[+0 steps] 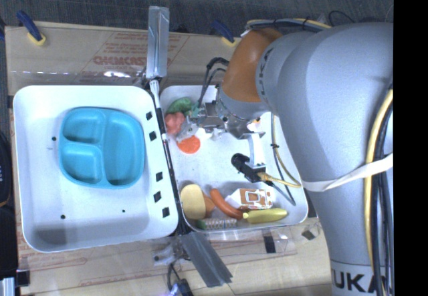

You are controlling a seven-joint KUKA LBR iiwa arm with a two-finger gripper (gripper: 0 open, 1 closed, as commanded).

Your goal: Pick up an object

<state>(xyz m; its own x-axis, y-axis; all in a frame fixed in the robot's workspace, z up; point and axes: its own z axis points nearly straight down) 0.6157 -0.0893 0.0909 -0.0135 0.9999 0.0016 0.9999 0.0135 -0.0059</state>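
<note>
Robot arm reaches into the right-hand bin [294, 211], its gripper [200, 117] low over a cluster of toy food at the far left corner.

The gripper's working end sits just beside a red tomato-like piece [175, 122], which lies to its left against the bin's left wall, with a green piece [178, 105] just behind it and an orange disc [190, 145] just in front; whether anything is actually clasped cannot be told from this slant. Along the bin's near wall lie one pale round potato-like item [193, 200], one orange carrot [225, 203], one small printed packet [254, 198] and one yellow banana [267, 215], its long axis running along that wall. The left bin [33, 154] carries one blue divided tray [102, 146].
</note>
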